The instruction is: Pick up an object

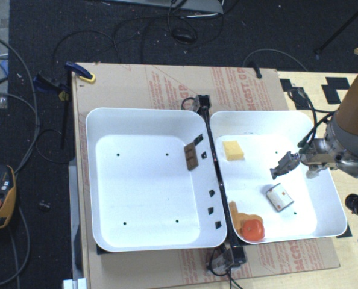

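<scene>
The claw [281, 167] hangs over the right bin [323, 221], reaching in from the right w/ its dark tips pointing left; can't tell whether it's apart or together, and nothing shows clamped in it. Closest thing to grab is the small grey block [279, 197], lying flat on the bin floor just near of the claw and a touch right, not touching it, long axis slanting from far-left to near-right. The yellow block [233, 150] sits far-left, the orange toy [249, 224] in the near-left corner, both farther off.
</scene>
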### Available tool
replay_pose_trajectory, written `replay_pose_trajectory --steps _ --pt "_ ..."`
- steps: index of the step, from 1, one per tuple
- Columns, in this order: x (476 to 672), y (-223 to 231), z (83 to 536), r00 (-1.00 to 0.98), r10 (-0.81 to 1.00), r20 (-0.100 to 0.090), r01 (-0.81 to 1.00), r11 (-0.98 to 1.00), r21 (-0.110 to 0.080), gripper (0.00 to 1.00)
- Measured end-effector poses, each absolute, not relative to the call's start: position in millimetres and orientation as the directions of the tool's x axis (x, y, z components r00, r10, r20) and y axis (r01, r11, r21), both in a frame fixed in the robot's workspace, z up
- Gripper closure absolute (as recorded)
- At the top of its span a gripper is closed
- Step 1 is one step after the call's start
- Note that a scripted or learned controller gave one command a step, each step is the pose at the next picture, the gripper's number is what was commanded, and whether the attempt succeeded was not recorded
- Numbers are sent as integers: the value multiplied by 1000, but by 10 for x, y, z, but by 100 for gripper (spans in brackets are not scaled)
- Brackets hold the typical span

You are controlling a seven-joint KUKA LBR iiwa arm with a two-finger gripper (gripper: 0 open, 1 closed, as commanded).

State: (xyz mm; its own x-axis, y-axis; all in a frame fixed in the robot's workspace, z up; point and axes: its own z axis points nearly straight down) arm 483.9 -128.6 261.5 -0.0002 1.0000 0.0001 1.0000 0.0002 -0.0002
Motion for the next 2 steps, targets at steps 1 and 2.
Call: replay_pose_trajectory --steps 1,2 --pt "5166 -1290 2398 -1 1000 0 1000 1 -2 0" --pt "5566 -1325 1872 -1 1000 1 1000 1 -5 0"
